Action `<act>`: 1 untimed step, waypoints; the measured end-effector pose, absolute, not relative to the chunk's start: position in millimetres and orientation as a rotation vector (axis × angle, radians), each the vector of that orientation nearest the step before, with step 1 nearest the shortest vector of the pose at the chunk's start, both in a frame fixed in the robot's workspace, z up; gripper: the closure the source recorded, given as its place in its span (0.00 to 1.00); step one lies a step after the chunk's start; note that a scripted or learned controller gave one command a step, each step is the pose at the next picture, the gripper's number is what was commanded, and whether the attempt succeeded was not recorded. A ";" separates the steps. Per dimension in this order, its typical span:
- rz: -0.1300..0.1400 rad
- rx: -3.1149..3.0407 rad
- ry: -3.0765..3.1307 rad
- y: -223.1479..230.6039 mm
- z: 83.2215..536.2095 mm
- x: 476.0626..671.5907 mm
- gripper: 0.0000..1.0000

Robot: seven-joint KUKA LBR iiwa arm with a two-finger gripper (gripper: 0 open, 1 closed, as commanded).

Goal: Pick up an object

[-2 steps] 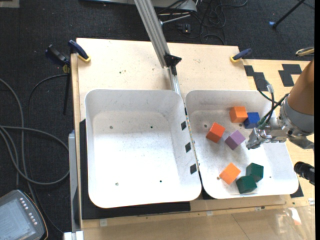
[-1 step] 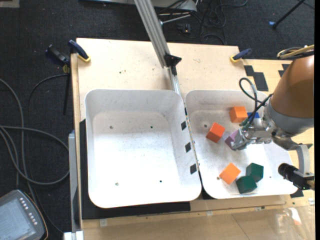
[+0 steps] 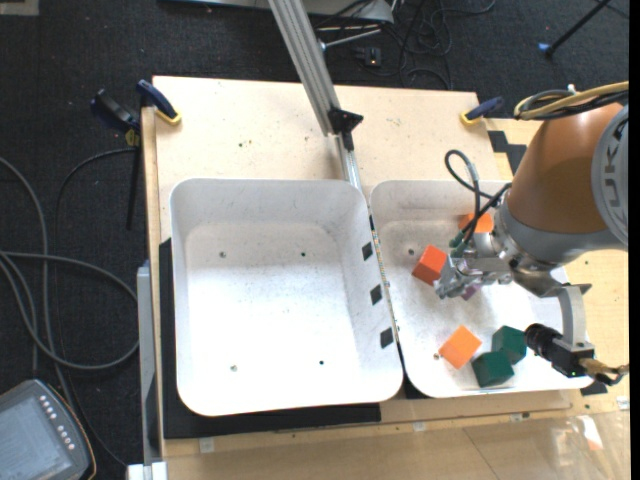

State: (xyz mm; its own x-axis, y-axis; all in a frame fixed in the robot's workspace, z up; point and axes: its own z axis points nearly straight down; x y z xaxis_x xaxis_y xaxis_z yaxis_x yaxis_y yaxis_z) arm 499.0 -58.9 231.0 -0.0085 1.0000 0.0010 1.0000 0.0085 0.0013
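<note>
The right bin [image 3: 400, 213] holds several small blocks. A darker orange block [image 3: 431, 264] lies near its middle, just left of my gripper [image 3: 455, 286]. Closer to the front lies a lighter orange block [image 3: 460, 347], with two dark green blocks [image 3: 493, 369] [image 3: 509, 343] to its right. Another orange piece [image 3: 480, 222] peeks out behind the wrist. My gripper hangs low over the bin floor, between the darker orange block and the lighter one. The arm's big orange-brown body [image 3: 570, 178] covers the right part of the bin.
The left bin [image 3: 270, 288] stands beside the right one, sharing a middle wall with black markers. A metal pole [image 3: 305, 53] slants from the back to that wall. Blue-yellow clamps [image 3: 158, 101] [image 3: 482, 109] sit at the bench's back corners.
</note>
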 end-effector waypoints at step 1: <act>0.003 2.212 2.233 5.8 230.9 501.8 1.00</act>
State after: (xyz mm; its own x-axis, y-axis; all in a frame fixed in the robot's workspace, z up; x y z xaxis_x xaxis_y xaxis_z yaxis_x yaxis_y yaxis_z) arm 501.8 5.8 230.9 -0.0094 1.0000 0.0024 1.0000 0.0094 -0.0001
